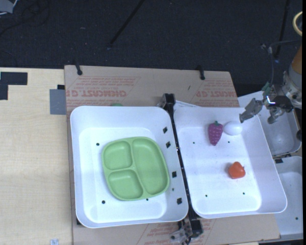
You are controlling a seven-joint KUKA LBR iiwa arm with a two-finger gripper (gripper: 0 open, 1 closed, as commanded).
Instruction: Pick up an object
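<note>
Claw (261, 111) seen open, empty, above R bin (275, 188) upper-right rim; arm cut off at frame edge. Berry (215, 132), egg (232, 128), pepper (236, 170) in R bin. Plate (135, 168) in L bin (84, 208).

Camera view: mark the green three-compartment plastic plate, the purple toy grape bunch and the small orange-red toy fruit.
Green three-compartment plastic plate (135, 168), camera view, central divider.
Purple toy grape bunch (215, 132), camera view, middle of the bunch.
Small orange-red toy fruit (236, 170), camera view, its top surface.
</note>
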